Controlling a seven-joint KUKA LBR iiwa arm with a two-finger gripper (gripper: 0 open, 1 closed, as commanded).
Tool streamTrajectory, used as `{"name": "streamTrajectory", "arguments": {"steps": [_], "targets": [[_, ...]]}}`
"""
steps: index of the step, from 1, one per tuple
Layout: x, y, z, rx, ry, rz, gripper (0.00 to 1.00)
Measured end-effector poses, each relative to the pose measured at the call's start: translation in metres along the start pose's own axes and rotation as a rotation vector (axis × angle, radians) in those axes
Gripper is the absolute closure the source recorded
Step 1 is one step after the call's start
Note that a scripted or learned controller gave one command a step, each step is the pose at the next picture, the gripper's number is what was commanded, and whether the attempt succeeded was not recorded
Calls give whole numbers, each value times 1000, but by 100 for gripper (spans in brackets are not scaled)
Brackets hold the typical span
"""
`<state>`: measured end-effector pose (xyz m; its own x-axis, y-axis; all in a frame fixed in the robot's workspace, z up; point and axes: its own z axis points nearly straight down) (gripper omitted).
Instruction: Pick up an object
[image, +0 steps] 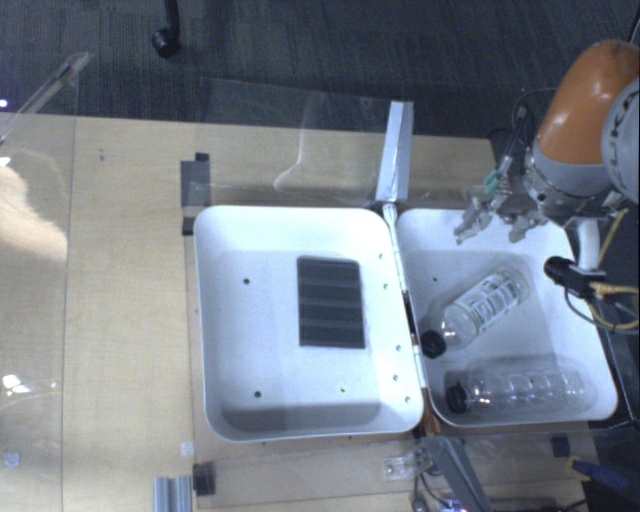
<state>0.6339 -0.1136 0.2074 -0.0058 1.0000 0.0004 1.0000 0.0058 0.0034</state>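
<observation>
Landmark: divider rail (392, 165) running between the two bins.

Left of rail: white bin (225, 300) on wooden counter (110, 330). Dark ribbed rectangular pad (331, 302) lying flat near bin centre, clear of all walls.

Right of rail: second white bin (440, 260). Clear plastic bottle (478, 307) on its side, tilted, black cap pointing toward rail. Second clear bottle (515, 392) lying along front wall of same bin, black cap also toward rail. Bottles near each other, not visibly touching.

Hand (497, 222) at far edge of right bin, right of rail, above back wall. Two fingers spread apart, nothing between them. Apart from both bottles. Orange band and grey wrist just beyond hand.
</observation>
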Motion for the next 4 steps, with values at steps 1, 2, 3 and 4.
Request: {"name": "streamTrajectory", "arguments": {"steps": [1, 2, 3, 4], "targets": [[-56, -32, 119, -6, -2, -115, 0], [24, -70, 117, -10, 0, -312, 0], [24, -67, 105, -20, -2, -311, 100], [43, 7, -10, -6, -2, -234, 100]]}}
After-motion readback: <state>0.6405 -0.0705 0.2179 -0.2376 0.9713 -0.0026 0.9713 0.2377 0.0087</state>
